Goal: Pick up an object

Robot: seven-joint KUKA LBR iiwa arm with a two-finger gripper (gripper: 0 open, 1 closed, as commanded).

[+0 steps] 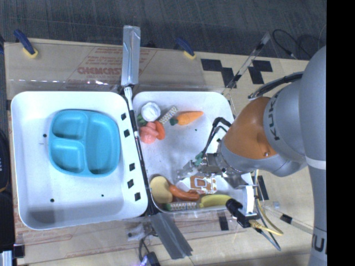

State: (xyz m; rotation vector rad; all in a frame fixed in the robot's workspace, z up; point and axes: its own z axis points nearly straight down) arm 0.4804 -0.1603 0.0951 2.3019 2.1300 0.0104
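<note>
Orange-banded arm (252, 134) hangs its gripper (202, 179) low over the right bin (166, 148), above the sausage (182, 193) and banana (215, 200). Seemingly mid-descent for a grab; I cannot tell its opening. Next: centring on one toy.

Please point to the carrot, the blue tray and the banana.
carrot (189, 117), camera view, middle of its orange body.
blue tray (86, 142), camera view, ridge between its compartments.
banana (213, 200), camera view, middle of its yellow curve.

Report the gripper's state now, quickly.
Two-finger gripper: cannot be told; it is low in the right-hand shallow white bin, over the toy food near the front wall.
</note>
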